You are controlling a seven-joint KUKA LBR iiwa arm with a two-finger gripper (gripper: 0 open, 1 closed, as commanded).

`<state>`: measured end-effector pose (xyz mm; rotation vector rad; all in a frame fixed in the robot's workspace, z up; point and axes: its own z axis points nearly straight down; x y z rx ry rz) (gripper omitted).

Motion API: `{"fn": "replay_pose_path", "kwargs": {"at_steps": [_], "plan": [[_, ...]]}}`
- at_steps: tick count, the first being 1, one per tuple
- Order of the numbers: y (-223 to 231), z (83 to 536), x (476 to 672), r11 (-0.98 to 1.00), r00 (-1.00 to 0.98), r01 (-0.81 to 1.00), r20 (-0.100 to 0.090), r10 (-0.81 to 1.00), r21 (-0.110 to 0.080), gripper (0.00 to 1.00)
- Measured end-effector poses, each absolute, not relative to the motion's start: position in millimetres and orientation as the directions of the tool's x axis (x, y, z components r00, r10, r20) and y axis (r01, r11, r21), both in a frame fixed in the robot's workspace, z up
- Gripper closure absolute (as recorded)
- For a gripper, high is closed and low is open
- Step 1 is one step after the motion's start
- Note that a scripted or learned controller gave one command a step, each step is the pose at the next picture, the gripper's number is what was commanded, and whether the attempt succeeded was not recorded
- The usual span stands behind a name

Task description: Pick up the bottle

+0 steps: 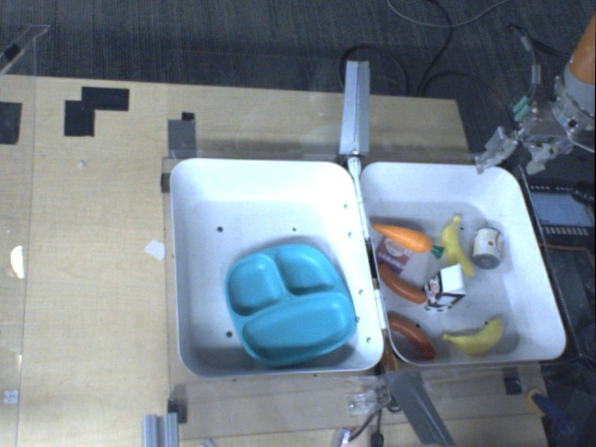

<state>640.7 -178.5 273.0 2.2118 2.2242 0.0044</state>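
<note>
fingers [511, 153] spread apart, holding nothing (above the right bin's [521, 189] far corner).

This looks like a robotics lab. A pale wooden table [93, 250] carries two shallow white bins [200, 250] fixed side by side with metal brackets [355, 110], and black marker shapes [93, 108] are stuck to its surface. Loose cables [447, 12] trail across dark carpet [233, 17] behind it. Toy food, such as plastic bananas [473, 337], and a blue divided tray [291, 302] serve as test props.
</note>
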Motion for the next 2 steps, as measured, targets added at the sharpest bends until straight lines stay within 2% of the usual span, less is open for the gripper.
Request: {"fn": "replay_pose_path", "kwargs": {"at_steps": [1, 2], "plan": [[-188, 129, 670.1, -0.022, 0.022, 1.0, -0.001, 1.0, 0.003, 0.0], [-193, 393, 669.9, -0.071, 0.071, 0.997, -0.002, 0.998, 0.009, 0.0]]}}
